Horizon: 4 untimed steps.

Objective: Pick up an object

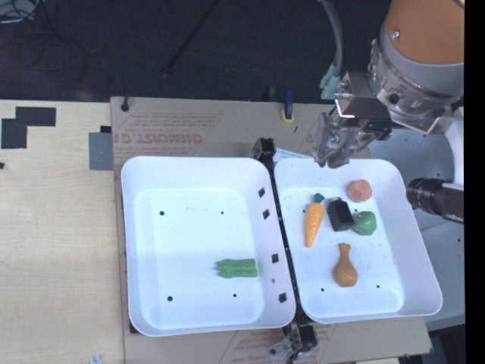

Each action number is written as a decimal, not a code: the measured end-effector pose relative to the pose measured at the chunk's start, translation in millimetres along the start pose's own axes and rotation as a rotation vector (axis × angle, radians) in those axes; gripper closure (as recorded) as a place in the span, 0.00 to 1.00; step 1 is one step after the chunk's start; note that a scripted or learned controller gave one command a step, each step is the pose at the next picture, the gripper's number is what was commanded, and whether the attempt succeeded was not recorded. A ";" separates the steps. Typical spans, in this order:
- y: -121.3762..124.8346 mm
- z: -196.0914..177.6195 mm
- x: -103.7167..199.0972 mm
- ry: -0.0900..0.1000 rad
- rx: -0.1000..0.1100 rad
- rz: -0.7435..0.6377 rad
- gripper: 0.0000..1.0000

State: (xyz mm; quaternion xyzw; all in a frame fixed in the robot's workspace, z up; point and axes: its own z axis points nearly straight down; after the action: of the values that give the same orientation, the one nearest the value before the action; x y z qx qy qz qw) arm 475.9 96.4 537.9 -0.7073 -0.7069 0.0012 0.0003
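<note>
Gripper [336, 156] hangs over the right bin's [409, 279] twelve-o'clock rim, grasping nothing that I can see. Approach stage, I judge. Nearest lies a tan gourd [345, 266], then carrot [314, 224], then pink piece [361, 190]; descending comes next.

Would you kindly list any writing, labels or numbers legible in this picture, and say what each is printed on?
Red print on the cardboard sheet beyond the bins: upside down and too blurred to read.
Red print on the cardboard's near edge: partly covered, unreadable.
On the bins and toys I see no text.
</note>
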 end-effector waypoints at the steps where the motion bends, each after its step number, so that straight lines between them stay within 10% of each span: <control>1: 95.7 2.7 -50.3 -0.003 0.002 0.004 1.00; 2: 22.5 141.7 -43.1 -0.001 0.020 0.001 1.00; 3: -1.2 156.9 -134.0 -0.001 0.004 0.009 1.00; 4: 0.7 90.5 -78.3 0.002 -0.006 -0.007 1.00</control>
State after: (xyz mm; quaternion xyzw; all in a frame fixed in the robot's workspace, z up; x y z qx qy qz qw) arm 476.3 18.0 447.5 -0.7049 -0.7093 -0.0019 -0.0011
